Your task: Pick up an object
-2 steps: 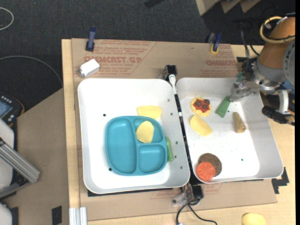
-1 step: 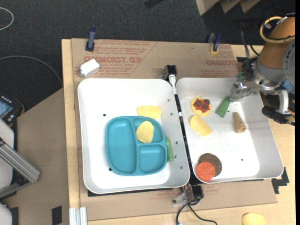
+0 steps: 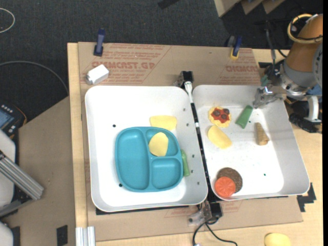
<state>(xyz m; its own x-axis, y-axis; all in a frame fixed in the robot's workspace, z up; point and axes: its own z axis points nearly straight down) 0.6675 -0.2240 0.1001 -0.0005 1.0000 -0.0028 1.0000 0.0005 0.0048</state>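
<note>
Item: you see the gripper (image 3: 260, 97) at upper right of the frame, finger state impossible to tell, just above the green block (image 3: 244, 116) lying in the right bin (image 3: 287, 137); pickup apparently not yet done.

We're looking at a robot lab here, no question. A desk (image 3: 46, 152) topped with a printed cardboard sheet (image 3: 133, 60), pinned at the back edge by two blue clamps (image 3: 99, 42). Two white bins (image 3: 97, 137) sit side by side on it, loaded with toy food and a blue divided plate (image 3: 134, 160). The grey and orange arm (image 3: 302, 55) leans in from the right. Cables (image 3: 210, 232) trail off the front edge, dark carpet (image 3: 128, 9) lies behind, and an aluminium rail (image 3: 20, 181) pokes in at left.
</note>
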